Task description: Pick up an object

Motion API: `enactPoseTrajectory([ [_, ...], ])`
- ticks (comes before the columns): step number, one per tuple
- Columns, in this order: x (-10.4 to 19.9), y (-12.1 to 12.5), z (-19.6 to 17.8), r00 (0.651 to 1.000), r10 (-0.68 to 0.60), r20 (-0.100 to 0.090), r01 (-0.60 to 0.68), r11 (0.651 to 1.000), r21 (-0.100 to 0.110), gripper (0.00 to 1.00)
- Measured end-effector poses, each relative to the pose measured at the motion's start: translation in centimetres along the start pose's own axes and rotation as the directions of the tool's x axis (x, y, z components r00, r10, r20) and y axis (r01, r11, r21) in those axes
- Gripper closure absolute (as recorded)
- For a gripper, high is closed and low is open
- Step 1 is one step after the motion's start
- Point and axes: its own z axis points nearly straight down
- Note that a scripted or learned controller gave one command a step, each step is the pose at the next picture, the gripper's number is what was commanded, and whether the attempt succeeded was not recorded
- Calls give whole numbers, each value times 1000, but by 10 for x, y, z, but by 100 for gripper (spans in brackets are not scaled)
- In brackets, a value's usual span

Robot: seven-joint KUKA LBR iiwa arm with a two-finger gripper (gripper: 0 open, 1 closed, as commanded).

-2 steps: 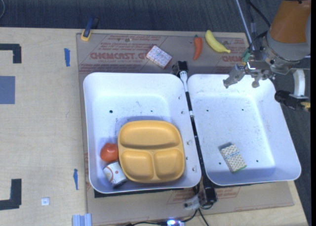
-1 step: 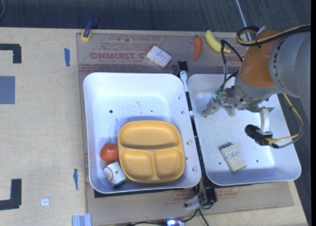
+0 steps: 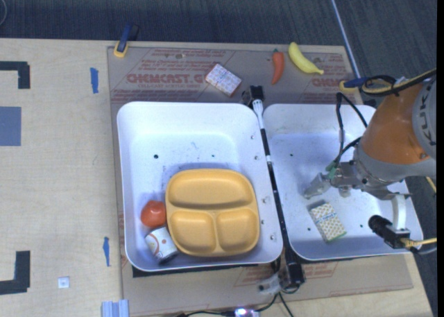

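So the surface (image 3: 55, 191) is light wood with blue tape marks, and a brown cardboard sheet (image 3: 173, 73) sits under two white bins. Along the top of the cardboard there's a small patterned packet (image 3: 223, 79), then a red chili (image 3: 277, 67) and a banana (image 3: 304, 59) just beside it. The left bin (image 3: 139, 128) has a red tomato-looking thing (image 3: 153, 213) and a small white-and-orange can (image 3: 160, 243) tucked against a big yellow divided tray (image 3: 212, 210). The right bin (image 3: 291, 128) holds a checkered sponge-like block (image 3: 327, 220) lying flat near the front. The arm (image 3: 395, 135) comes in from the right, orange band up high, wrist bent down into the right bin. The pincer (image 3: 320, 185) sits low, just above-left of the block, not touching it as far as I can see. Can't tell how it's set, it's too blurry.
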Motion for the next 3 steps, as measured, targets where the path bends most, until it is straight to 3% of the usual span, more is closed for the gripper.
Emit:
enactPoseTrajectory([
  [1, 28, -45, 0, 1000, 0, -1, 0, 1000, -2, 0],
  [2, 28, -43, -11, 1000, 0, 0, 0, 1000, -8, 100],
  [3, 28, -44, -10, 1000, 0, -1, 0, 1000, -6, 0],
])
